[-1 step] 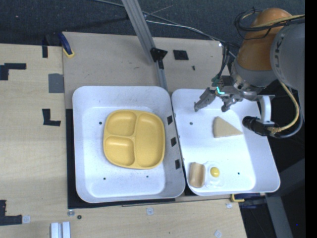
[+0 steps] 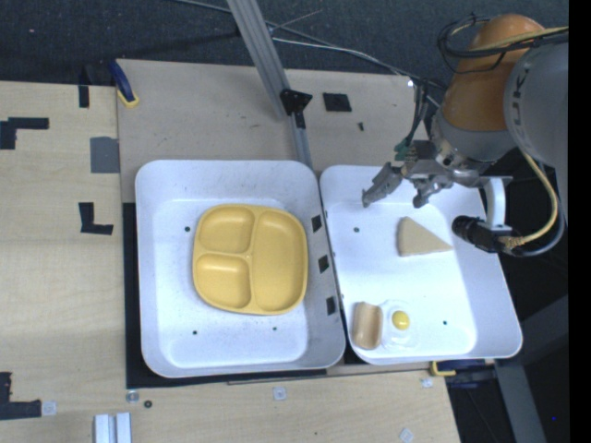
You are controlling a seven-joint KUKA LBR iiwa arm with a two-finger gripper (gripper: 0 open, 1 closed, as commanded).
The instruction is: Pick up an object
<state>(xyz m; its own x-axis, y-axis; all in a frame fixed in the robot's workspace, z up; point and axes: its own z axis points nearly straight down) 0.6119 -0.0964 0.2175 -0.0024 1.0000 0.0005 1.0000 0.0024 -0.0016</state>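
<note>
In the right bin (image 2: 480, 330) lie three small objects: a tan wedge like a slice of bread (image 2: 421, 238) near the upper right, a tan bread-roll piece (image 2: 367, 325) at the front left, and a toy fried egg (image 2: 399, 322) beside it. My gripper (image 2: 400, 193) hangs over the back of this bin, up and to the left of the wedge. Its two dark fingers (image 2: 377, 190) are spread apart with nothing between them. The yellow divided plate (image 2: 250, 257) lies in the left bin (image 2: 166, 340).
A slanted metal pole (image 2: 263, 44) rises behind the bins. The grey arm with its orange band (image 2: 489, 72) fills the upper right. A black cable connector (image 2: 473, 232) sits at the right bin's far rim. Blue and black tape marks dot the wooden bench.
</note>
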